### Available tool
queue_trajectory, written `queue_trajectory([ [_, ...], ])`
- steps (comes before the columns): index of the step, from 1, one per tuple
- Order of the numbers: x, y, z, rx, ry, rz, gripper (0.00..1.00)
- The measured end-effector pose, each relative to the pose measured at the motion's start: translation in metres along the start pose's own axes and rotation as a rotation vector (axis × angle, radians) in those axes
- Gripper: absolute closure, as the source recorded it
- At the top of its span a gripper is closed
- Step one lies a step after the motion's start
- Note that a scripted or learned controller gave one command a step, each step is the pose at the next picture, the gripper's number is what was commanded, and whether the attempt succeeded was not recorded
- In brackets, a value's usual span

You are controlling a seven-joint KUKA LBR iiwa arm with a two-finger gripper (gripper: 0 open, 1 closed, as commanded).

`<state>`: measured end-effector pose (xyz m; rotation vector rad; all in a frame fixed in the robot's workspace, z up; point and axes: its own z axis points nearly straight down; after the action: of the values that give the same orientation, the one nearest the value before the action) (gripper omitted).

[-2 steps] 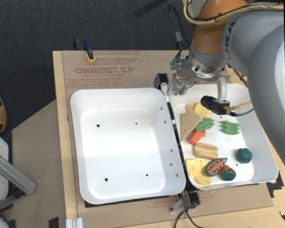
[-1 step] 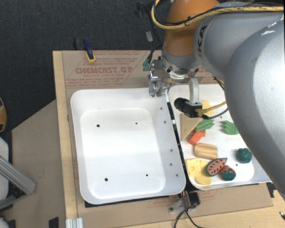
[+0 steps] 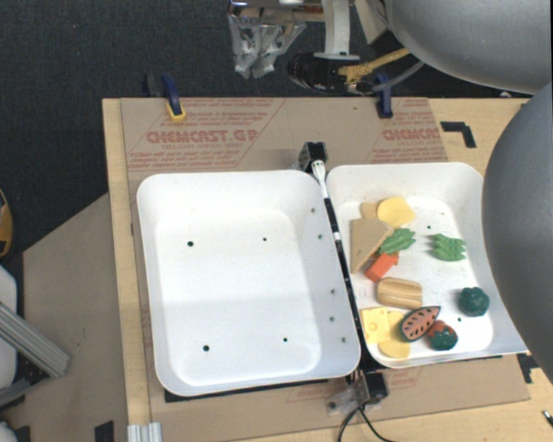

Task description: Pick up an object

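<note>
1. Gripper [image 3: 257,60]: hangs beyond the far edge of the brown board [image 3: 210,127], over dark floor, well apart from both bins. Nothing is seen in it. It is too small and cluttered to tell whether it is open or closed.
2. Arm [image 3: 487,27]: a grey bulk across the top right corner and down the right side. It is probably parked clear of the bins, so the pile stays unobstructed.
3. Left bin [image 3: 224,263]: bare white floor with four dark dots.
4. Right bin [image 3: 411,171]: touches the left bin along a black seam and holds every candidate object, all clustered in its left half and near end.
5. Candidates, far to near:
   - yellow disc [image 3: 395,210], round, leaning on the tan wedge [image 3: 367,242]
   - carrot [image 3: 385,260], orange body with a green top, overlapping the wedge
   - green leaf piece [image 3: 448,248], lying alone
   - bread roll [image 3: 398,292], tan, rounded and elongated
   - dark green ball [image 3: 473,301], alone near the right wall
   - yellow slice [image 3: 380,326], flat, under the striped oval [image 3: 419,322]
   - red-and-green piece [image 3: 442,337], touching the oval
6. Judgement: no pick has begun. The leaf piece and the ball lie free of neighbours and look the easiest to take. The flat slice and the stacked pieces look harder to grip.
</note>
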<state>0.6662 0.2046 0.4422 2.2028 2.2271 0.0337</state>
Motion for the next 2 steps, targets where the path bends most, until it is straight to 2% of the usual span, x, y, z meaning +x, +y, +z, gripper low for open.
queue_trajectory([
  [1,0.014,-0.073,0.100,0.035,-0.011,0.008,1.00],
  [2,0.020,-0.114,0.154,0.032,-0.011,0.009,1.00],
])
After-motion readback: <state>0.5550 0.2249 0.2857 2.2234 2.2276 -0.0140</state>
